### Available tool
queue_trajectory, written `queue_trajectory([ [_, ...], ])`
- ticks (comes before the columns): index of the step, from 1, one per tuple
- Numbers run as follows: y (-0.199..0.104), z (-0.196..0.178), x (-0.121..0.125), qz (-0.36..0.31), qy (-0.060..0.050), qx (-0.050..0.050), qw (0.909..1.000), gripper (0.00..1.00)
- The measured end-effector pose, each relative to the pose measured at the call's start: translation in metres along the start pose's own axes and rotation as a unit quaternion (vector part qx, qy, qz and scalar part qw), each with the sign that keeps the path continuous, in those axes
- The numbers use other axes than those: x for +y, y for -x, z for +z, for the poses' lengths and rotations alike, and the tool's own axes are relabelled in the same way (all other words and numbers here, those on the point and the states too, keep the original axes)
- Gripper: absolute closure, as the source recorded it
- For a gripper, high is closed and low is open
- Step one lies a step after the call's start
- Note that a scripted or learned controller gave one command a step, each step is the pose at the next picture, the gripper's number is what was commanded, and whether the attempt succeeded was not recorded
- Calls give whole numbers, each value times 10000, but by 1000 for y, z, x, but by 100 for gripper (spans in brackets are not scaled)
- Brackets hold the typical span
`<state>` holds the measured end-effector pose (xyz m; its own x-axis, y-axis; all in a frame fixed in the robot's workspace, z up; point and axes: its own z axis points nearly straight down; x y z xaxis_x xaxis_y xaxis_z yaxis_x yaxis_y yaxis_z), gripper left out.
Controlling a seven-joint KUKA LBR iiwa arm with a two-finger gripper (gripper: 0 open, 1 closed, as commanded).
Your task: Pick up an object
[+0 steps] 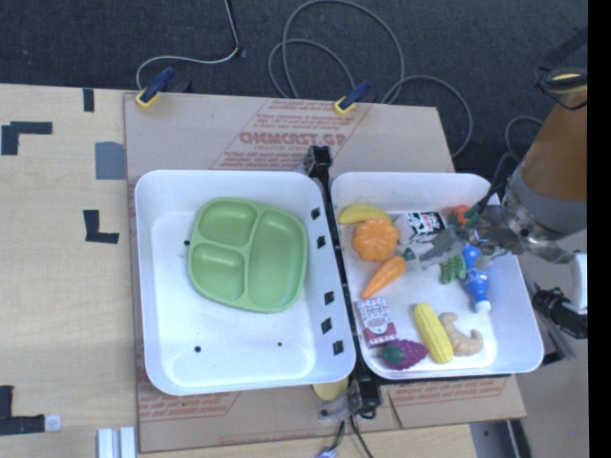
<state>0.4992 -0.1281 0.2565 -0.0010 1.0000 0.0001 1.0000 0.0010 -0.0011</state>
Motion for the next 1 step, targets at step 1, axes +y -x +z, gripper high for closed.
queue_trajectory([
  [1,-3,158,-11,7,53,-11,10000,0],
])
